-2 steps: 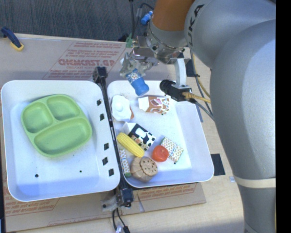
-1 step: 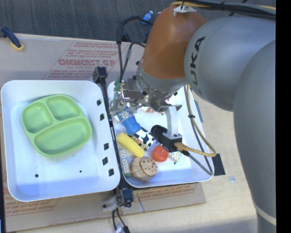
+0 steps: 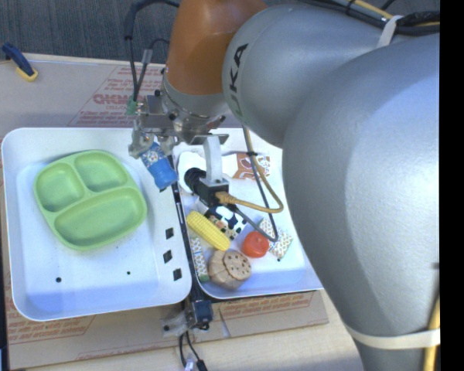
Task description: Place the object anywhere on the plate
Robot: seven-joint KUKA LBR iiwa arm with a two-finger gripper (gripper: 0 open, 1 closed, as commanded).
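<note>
A green divided plate lies in the left bin, toward its far left. My gripper hangs under the orange wrist band, over the left bin's right edge. Its fingers are shut on a small blue object, which sticks out below them, tilted down to the right. The object hangs just right of the plate's rim, near the divider between the bins.
The right bin holds a yellow corn cob, a red tomato-like piece, a round brown cookie and a black-and-white item. The big grey arm covers the bench's right side.
</note>
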